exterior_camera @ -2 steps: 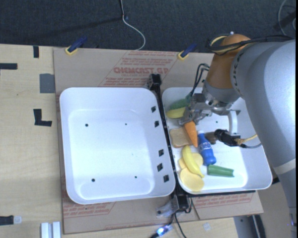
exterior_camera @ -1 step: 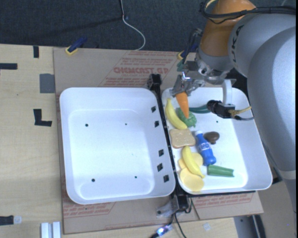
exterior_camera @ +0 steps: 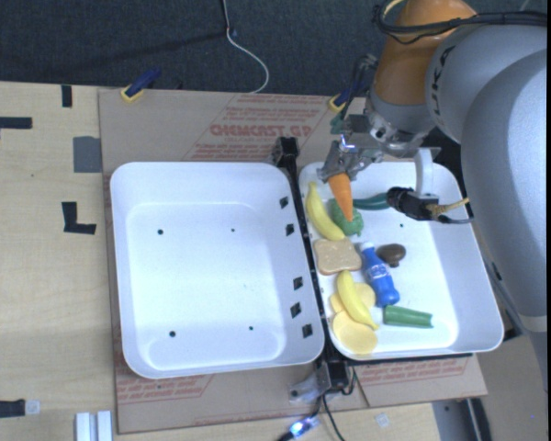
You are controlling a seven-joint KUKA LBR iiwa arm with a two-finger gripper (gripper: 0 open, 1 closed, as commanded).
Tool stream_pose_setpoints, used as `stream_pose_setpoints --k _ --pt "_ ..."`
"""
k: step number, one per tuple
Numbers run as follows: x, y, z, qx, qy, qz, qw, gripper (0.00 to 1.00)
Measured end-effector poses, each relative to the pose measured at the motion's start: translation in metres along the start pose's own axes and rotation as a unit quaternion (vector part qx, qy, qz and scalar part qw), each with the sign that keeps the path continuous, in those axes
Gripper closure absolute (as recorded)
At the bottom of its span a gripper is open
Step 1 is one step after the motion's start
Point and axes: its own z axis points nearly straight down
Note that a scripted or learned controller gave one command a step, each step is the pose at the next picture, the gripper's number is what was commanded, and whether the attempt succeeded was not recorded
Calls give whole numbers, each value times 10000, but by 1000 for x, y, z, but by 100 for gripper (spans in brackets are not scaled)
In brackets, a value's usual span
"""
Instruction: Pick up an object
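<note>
The carrot [exterior_camera: 342, 194] is the thing nearest to the gripper [exterior_camera: 342, 167]. It stands almost upright in the back corner of the right bin [exterior_camera: 444, 265], close to the wall between the two bins. Its thick end is up, directly under the gripper, and the two seem to touch. From this slanted view I cannot tell if the gripper is open or closed, or if it really has the carrot. The lower tip of the carrot meets a small green piece [exterior_camera: 350, 226], so I also cannot say whether the carrot is lifted or resting on the pile.

Just beside the carrot, toward the dividing wall, lies a banana [exterior_camera: 319, 217]. In front of these comes a slice of bread [exterior_camera: 337, 257], then a blue bottle [exterior_camera: 380, 279] with a brown lump [exterior_camera: 392, 254] touching it. Nearer the front are a second banana [exterior_camera: 354, 297], a round yellow piece [exterior_camera: 355, 335] and a green vegetable [exterior_camera: 406, 317]. The left bin [exterior_camera: 202, 274] is just beside the right one.

In my judgement the step in hand is the grasp itself, at the carrot. The next move calls for a firm grip on the thick end and then a straight lift. The banana and the green piece are very close, so a tilted pull could drag them along.
</note>
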Motion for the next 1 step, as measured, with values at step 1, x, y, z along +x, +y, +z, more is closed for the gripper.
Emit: stream_pose_setpoints --k 1 --pt "133 -17 8 -1 33 -49 10000 100"
